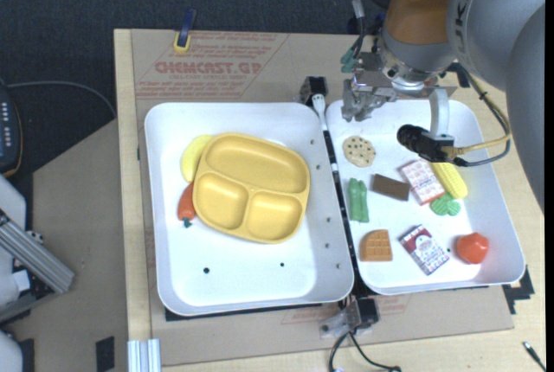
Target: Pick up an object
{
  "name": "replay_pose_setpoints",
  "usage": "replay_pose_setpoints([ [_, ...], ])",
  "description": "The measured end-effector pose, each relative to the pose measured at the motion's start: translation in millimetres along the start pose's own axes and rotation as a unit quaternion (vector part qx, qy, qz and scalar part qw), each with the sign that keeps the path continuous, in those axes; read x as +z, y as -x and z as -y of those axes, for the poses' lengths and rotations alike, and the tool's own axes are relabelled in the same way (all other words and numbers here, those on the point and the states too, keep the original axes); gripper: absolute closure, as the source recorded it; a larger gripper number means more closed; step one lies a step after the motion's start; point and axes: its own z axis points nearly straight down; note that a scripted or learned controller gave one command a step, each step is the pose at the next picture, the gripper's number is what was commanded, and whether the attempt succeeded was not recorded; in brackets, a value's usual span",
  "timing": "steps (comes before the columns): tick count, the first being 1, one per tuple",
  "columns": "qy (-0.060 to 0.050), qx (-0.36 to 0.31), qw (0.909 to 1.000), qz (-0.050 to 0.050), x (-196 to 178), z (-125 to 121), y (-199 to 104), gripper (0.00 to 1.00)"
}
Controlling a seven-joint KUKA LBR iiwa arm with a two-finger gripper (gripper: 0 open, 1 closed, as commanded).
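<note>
Hovering: I see the gripper [359, 106] over the right bin's [498, 189] far-left corner, with nothing between its fingers.
Fingers: I cannot tell whether they are spread or pressed together.
Cookie [358, 150]: nearest the gripper, just below it, near the right bin's left edge.
Green piece [357, 199]: along that left edge, below the cookie.
Brown bar [389, 186]: mid-bin, right of the green piece.
Waffle [376, 246]: near the front edge.
Cartons: one [421, 181] mid-bin, another [426, 247] toward the front.
Corn [450, 178]: right of the upper carton, a small green item [447, 207] just below it.
Tomato [472, 248]: front-right corner.
Left bin [164, 214]: I see a yellow tray [251, 187] at its centre, a banana [194, 156] and a red-orange vegetable [187, 205] tucked at the tray's left side.
</note>
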Motion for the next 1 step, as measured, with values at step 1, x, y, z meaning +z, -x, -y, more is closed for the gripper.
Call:
replay_pose_setpoints([
  [1,0.004,-0.001,1.0,0.0,-7.6,-13.7,-10.9,1.0],
])
